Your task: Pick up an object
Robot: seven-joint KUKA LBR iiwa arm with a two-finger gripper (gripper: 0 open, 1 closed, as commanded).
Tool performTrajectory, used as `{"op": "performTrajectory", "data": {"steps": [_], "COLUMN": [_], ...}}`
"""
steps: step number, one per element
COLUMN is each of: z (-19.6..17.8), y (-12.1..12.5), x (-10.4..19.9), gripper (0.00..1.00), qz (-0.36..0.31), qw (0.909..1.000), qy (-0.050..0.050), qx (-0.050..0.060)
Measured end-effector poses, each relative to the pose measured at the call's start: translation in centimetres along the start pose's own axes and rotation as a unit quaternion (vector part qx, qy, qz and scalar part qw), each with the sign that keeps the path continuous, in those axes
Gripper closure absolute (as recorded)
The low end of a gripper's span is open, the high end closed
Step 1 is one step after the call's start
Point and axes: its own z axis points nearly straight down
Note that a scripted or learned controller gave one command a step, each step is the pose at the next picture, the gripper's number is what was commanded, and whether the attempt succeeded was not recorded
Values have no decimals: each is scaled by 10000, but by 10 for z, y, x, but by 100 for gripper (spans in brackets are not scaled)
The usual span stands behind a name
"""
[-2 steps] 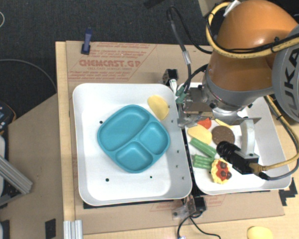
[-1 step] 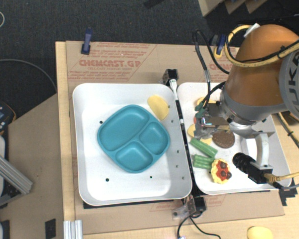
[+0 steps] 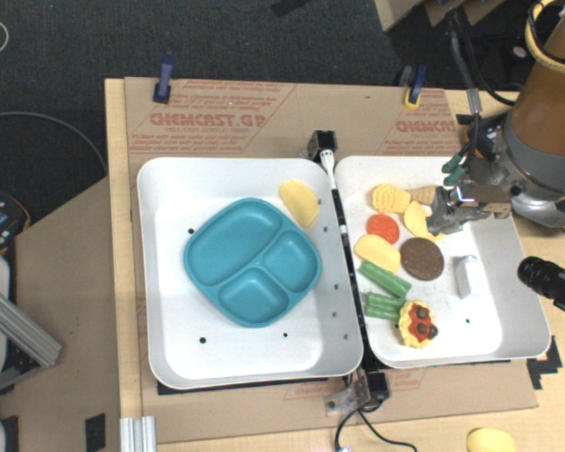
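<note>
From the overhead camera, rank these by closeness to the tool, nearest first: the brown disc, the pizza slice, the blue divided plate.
Measured from the tool, in the right bin:
1. Brown disc, just below and left of it, same bin.
2. Pizza slice, near that bin's front edge.
3. Blue divided plate, across the divider in the left bin.

Both white bins (image 3: 160,252) look like smooth plastic with a faint sheen. Teal divided plate (image 3: 252,261) in the left bin: matt plastic, smooth. Toy foods in the right bin (image 3: 490,332) are plastic too; yellow piece (image 3: 300,201) near the left bin's far right corner slightly glossy, brown disc (image 3: 421,259) dull and finely textured, grey block (image 3: 464,276) matt. Bench top (image 3: 226,111) looks like printed cardboard, matt. Floor carpet (image 3: 66,55) dark, rough weave. Gripper (image 3: 444,213) dull grey metal.
</note>
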Motion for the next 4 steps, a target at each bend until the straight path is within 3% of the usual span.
{"op": "performTrajectory", "data": {"steps": [1, 2, 3, 4], "z": [63, 70, 109, 164], "y": [-2, 11, -3, -3], "x": [52, -14, 60, -2], "gripper": [100, 100, 100, 100], "qz": [-55, -2, -56, -4], "qw": [9999, 10000, 10000, 10000], "qy": [19, 6, 23, 12], "qx": [83, 47, 74, 76]}}
